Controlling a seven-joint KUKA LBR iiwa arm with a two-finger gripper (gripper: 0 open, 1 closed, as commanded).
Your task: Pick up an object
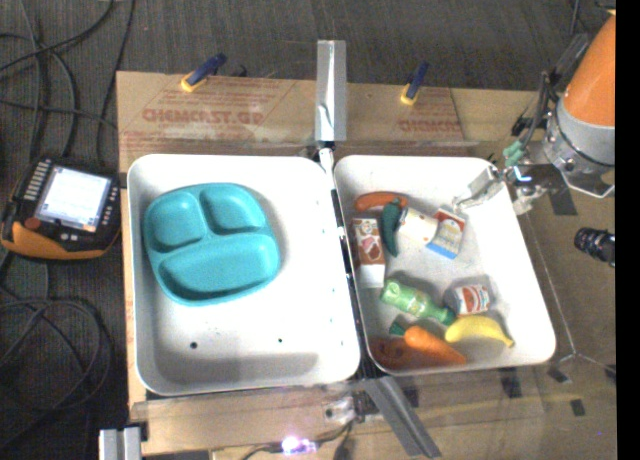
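Dark carpet [250, 8], trailing black cables [60, 58]

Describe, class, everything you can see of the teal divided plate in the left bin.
The teal divided plate is a rounded rectangle that looks like smooth plastic, moulded into three compartments: two smaller ones along its far side and one long one along its near side. It holds nothing. It lies flat and right way up, turned slightly askew, in the far left part of the left bin, resting on the bin's white floor. Nothing else touches it.
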